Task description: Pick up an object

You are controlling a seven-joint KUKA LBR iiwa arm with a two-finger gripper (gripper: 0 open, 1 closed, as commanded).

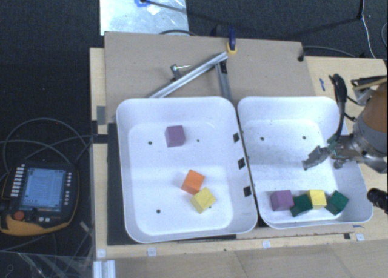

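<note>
The pick has not happened yet, by the look of it: every block lies on a bin floor and nothing is lifted. The claw (316, 157) hangs over the right bin (285, 108), reaching in from the right, above the bare middle of the floor and apart from the row of blocks along the near wall. That row holds a purple block (281, 199), a dark green block (299, 204), a yellow block (317, 198) and another green block (337, 201), the first three packed close together. The left bin (176, 106) has a purple cube (174, 135) toward the back, and an orange cube (193, 181) touching a yellow cube (204, 199) nearer the front. Nothing sits between the claw's tips, so it carries no block; whether it is spread or closed I cannot tell from this angle. What is left is the whole job: descend on one block, close, and lift.
</note>
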